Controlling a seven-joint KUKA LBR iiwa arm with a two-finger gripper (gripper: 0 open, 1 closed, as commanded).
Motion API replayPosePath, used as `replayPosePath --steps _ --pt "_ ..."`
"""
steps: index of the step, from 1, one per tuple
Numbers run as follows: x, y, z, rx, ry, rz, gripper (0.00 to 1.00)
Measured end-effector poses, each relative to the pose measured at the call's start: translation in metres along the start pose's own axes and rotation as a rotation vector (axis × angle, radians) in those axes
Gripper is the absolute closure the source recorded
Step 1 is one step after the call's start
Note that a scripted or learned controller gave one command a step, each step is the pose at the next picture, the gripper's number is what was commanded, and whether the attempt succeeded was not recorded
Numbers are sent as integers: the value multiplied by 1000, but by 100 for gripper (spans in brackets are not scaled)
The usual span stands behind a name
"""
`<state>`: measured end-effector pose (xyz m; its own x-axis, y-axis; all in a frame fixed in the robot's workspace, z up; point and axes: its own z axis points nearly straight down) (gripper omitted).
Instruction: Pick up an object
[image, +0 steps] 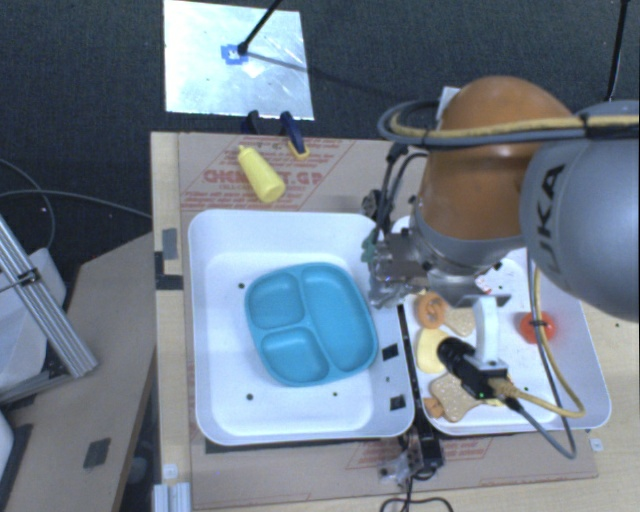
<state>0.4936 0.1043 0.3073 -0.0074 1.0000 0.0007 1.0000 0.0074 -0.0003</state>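
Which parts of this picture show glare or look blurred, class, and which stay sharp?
Camera view: glare whitens the silver sheet at top; the arm, nearest the lens, looks soft and oversized; the blue divided tray and yellow bottle read fairly sharp under even light.

Arm (520, 190) cut off at right edge, covering much of right bin (590, 390). End effector (385, 275) partly masked by wrist; fingers indistinct. Toys (445, 350) below partly overlapped, hard to identify.

The grey KUKA arm (560, 230) reaches in from the right, orange band (490, 140) above its wrist, gripper (385, 280) pointing down toward the bench.
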Motion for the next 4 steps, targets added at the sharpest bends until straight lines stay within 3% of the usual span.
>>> replayPosePath --steps 1,2,3,4 --pt "3 63 130 2 -2 7 100" --pt "18 0 100 3 1 3 100" --pt "-82 27 -25 -17 -3 15 100" --pt "-78 -9 19 2 0 7 100"
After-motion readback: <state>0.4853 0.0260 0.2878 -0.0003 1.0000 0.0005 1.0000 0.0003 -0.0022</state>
